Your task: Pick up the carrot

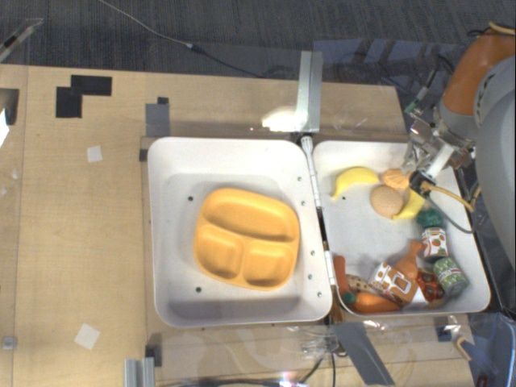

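Looking down from the camera view, two white bins were seen side by side on the bench. The gripper (pixel 425 161) was seen at the top right corner of the right bin (pixel 355 224). It could not be told if it was spread apart or pressed together. Nothing was seen held in it. Just below the gripper, a yellow banana (pixel 356 179) and a round tan ball (pixel 387 201) were seen lying close together. The carrot (pixel 375 301) was found far below the gripper, at the bottom edge of the same bin. It was lying flat, touching a small box (pixel 393 280) in a heap of little toys. Far to the left of the gripper, a yellow tray (pixel 246 238) was set in the left bin (pixel 173 216).
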You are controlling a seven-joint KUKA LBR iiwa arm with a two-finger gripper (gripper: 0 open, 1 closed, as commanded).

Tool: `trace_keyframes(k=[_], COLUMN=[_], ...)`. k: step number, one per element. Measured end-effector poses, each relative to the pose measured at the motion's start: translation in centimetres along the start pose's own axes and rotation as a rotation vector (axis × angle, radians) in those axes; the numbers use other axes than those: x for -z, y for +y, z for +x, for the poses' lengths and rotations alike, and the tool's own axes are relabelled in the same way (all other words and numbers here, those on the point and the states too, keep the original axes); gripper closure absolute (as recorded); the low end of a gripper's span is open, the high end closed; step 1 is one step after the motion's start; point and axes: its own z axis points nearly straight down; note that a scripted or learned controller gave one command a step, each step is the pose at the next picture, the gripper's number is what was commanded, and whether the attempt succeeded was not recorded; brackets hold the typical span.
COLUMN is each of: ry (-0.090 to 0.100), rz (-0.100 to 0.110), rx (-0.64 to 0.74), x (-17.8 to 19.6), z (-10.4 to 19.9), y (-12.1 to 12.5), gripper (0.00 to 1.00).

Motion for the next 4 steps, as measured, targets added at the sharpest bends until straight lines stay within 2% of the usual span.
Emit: trace_keyframes(k=[1, 2, 3, 4], ry=[0.006, 0.002, 0.003, 0.003], rz=[-0.012, -0.003, -0.003, 0.001], rx=[-0.027, -0.289, -0.679, -0.675], x=[8.2, 6.7, 6.9, 5.1], z=[-1.3, -1.9, -2.1, 1.7], y=[-1.2, -0.6, 0.7, -2.8], gripper=[1.00, 1.00, 1.00, 1.00])
